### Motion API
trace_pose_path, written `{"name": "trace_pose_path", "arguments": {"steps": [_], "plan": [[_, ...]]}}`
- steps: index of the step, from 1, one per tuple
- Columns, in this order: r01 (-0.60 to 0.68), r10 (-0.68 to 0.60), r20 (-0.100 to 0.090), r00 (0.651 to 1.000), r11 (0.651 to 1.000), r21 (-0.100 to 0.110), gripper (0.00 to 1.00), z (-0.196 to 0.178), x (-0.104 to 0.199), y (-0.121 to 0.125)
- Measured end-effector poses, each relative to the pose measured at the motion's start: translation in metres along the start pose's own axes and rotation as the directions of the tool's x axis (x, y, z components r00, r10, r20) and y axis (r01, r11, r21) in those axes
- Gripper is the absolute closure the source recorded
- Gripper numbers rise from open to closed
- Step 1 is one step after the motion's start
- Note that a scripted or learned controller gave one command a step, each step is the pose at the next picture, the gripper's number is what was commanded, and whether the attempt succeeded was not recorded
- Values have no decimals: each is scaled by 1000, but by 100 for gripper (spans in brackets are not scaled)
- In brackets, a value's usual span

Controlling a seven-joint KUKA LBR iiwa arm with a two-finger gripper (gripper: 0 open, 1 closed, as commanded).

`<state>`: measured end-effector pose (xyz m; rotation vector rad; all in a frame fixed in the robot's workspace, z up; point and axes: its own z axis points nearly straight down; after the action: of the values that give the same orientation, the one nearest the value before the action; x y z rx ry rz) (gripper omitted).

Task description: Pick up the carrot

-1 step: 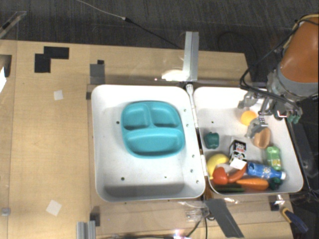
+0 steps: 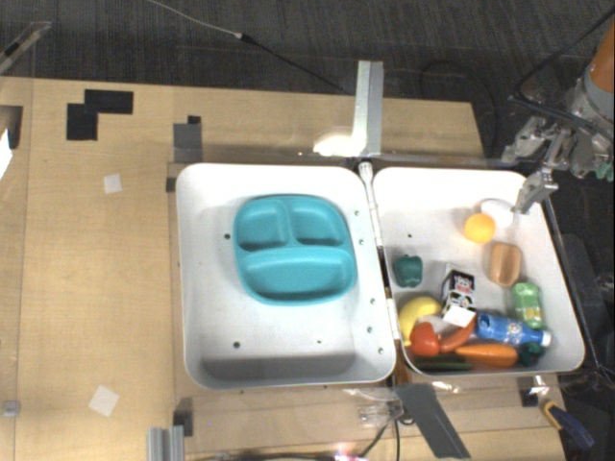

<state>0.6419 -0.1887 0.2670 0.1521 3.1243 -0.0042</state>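
The orange carrot [image 2: 487,354] lies along the front edge of the right bin [image 2: 423,205], among several other toy foods. My gripper [image 2: 534,188] hangs over the bin's far right corner, well behind the carrot. Its fingers point down toward the bin's rim, with nothing seen between them.
Around the carrot lie a blue bottle [image 2: 509,330], a red piece [image 2: 430,338], a yellow lemon [image 2: 417,311] and a green bottle [image 2: 527,302]. A bread piece [image 2: 504,262], a yellow ball [image 2: 479,227] and a green pepper [image 2: 408,270] sit farther back. The left bin [image 2: 202,286] holds a teal divided plate [image 2: 293,247].
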Motion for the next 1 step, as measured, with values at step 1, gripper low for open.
{"name": "trace_pose_path", "arguments": {"steps": [1], "plan": [[-297, 297, -1, 955, 955, 0, 0, 3, -27, -13]]}}
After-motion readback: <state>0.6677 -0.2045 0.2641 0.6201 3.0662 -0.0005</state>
